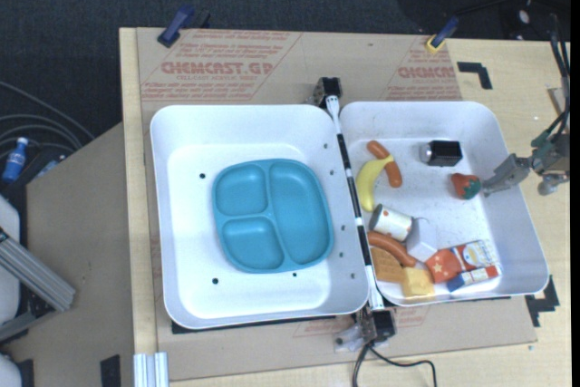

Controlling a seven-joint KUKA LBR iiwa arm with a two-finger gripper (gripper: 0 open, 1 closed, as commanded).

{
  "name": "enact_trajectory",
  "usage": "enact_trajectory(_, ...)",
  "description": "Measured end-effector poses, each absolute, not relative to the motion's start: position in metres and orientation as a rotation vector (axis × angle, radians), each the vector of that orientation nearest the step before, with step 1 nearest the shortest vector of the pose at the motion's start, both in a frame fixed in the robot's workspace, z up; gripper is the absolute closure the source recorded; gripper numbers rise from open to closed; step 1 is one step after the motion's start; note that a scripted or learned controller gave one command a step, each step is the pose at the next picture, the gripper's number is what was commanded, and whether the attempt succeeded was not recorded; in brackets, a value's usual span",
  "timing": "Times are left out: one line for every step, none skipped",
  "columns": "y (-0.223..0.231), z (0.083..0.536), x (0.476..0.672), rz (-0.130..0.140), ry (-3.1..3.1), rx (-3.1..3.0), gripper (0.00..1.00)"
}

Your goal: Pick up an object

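Strawberry (468, 186) seemingly touching end effector (504, 176)

The tool (521, 172) is reaching in at the right, and most of the arm behind it is running out past the right edge; its tip is too small to make out how the fingers are standing. The small red and green object (468, 186) just beside that tip is too blurred to name. The print on the red and white carton (464, 265) in the near right corner of the right bin (507, 236) is too small to read. The counter (272, 59) is being cut off at the near edge.
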State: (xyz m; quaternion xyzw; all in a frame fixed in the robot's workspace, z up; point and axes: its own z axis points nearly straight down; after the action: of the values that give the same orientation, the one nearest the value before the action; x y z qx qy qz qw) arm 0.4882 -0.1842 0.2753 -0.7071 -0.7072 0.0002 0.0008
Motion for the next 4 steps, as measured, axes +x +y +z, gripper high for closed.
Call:
enact_trajectory(-0.224,0.135,0.535,0.002,-2.219,-2.220,0.00)
enact_trajectory(-0.179,0.084,0.596,-0.001,-2.223,-2.220,0.00)
enact_trajectory(-0.179,0.095,0.596,-0.003,-2.225,-2.223,1.00)
enact_trajectory(-0.092,0.195,0.594,-0.003,-2.224,-2.220,1.00)
